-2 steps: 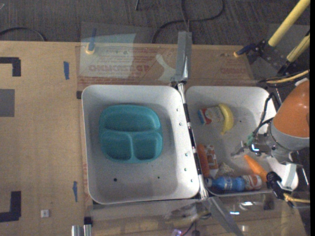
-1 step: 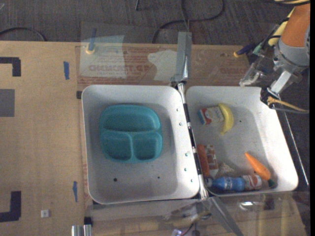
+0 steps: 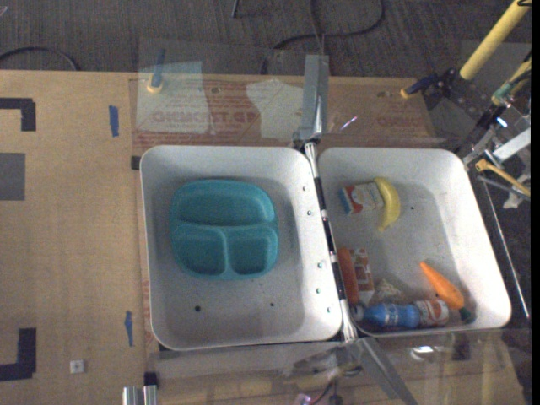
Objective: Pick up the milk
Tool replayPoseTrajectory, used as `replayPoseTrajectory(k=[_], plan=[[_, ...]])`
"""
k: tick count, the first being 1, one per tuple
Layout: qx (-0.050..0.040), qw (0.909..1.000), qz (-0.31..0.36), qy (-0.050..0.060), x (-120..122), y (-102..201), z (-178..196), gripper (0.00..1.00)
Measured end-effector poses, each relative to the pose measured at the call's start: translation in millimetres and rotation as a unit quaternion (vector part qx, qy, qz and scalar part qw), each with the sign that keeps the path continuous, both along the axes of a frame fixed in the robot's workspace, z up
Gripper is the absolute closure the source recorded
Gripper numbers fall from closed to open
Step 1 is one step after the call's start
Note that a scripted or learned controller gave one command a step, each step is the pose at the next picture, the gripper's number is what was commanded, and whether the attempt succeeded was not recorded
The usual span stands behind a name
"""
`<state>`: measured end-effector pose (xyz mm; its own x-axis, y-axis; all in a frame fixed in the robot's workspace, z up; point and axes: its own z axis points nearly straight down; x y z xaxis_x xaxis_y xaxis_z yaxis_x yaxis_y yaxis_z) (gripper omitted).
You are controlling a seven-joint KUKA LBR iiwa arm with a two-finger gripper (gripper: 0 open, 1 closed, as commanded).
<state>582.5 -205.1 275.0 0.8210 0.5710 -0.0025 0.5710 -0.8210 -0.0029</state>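
Note:
The milk [image 3: 361,197] is a small white carton with red and blue print. It lies on its side in the upper left part of the right bin [image 3: 485,226]. A yellow banana [image 3: 389,202] lies right against the carton's right side.
Along the right bin's near side lie a red-orange box [image 3: 358,273], a blue bottle [image 3: 396,315] and an orange carrot [image 3: 443,287]. The left bin [image 3: 160,310] holds a teal divided plate [image 3: 224,228]. A yellow pole [image 3: 498,28] and metal fittings stand beyond the bench's far right corner.

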Motion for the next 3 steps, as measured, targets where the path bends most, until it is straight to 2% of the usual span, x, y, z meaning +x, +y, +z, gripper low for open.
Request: replayPoseTrajectory(k=[1,2,3], plan=[[-0.0012,0.9919,-0.127,-0.001,-22.6,-18.2,78.4,0.00],[0.0001,0.9942,-0.108,0.000,-102.0,-17.2,80.5,0.00],[-0.0003,0.9944,-0.106,0.001,-100.8,-16.1,90.2,1.00]])
